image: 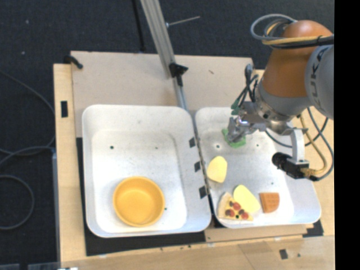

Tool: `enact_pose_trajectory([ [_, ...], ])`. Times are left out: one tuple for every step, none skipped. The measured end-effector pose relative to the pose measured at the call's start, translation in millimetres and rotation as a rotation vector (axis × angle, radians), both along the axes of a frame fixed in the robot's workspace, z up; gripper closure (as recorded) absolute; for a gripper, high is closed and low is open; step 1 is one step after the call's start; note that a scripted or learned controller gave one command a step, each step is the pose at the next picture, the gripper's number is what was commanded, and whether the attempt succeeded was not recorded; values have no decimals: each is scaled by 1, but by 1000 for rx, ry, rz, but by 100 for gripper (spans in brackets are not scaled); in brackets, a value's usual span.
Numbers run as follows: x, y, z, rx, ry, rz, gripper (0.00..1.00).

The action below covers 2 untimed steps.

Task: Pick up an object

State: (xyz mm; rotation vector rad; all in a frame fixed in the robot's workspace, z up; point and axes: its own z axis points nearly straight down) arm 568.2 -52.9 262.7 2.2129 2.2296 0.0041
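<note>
My gripper (237, 129) hangs over the upper left part of the right bin (304, 201), right above a small green object (237, 140) that lies on the bin floor. The green object shows at the fingertips, partly covered by them. I cannot tell whether it is gripped. Lower in the same bin lie a pale yellow piece (217, 169), a pizza slice with red dots (234, 209), a yellow wedge (246, 198) and an orange block (269, 202).
The left bin (107, 122) holds a yellow bowl (138, 201) near its front. A slanted metal pole (163, 41) runs from the top of the view down to the gap between the bins. The arm's orange band (287, 66) and cables fill the upper right.
</note>
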Motion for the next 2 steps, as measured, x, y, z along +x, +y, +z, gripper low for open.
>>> enact_pose_trajectory([
  [-12, 45, 1, 0, 1, -1, 100],
  [-15, 97, 4, -1, -1, -5, 100],
])
